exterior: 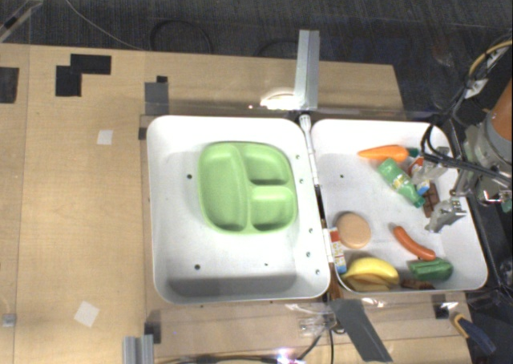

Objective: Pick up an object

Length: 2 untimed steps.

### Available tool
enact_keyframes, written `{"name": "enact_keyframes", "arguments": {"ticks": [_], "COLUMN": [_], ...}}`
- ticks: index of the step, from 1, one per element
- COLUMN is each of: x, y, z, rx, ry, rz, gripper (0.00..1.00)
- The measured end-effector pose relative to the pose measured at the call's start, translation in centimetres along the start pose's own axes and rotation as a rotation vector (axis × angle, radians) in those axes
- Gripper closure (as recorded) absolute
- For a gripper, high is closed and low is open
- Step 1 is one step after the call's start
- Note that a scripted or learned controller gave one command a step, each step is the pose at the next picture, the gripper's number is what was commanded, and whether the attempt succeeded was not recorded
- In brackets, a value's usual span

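The right bin (353, 158) holds several toy foods. An orange carrot (383, 152) lies at the back, with a green bottle (399, 180) just beside it. A round tan bun (353, 230) sits near the bin's left wall and a yellow banana (370, 271) at the front. Toward the right lie a red sausage (413, 243) and a dark green vegetable (430, 269). My gripper (442, 215) hangs over the bin's right side, right of the bottle and just above the sausage. Nothing is visibly held in it.
The left bin (172, 194) carries a light green divided plate (244, 186). A metal post (308, 74) stands behind the seam between the bins. Dark cables (449, 134) loop off the arm at the right edge. The wooden bench (72, 194) stretches to the left.
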State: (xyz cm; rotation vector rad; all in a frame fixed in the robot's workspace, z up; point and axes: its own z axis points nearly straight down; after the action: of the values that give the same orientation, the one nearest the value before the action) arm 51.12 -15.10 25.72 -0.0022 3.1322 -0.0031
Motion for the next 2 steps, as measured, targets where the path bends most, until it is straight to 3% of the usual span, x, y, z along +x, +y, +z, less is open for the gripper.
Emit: {"name": "enact_keyframes", "arguments": {"ticks": [1,2], "x": [2.0,-5.0], "y": [-5.6,-5.4], "z": [7.2,16.8], "rx": [-0.001,0.002], "ry": [0.004,-0.005], "rz": [-0.152,0.057], "gripper": [0.0,0.0]}}
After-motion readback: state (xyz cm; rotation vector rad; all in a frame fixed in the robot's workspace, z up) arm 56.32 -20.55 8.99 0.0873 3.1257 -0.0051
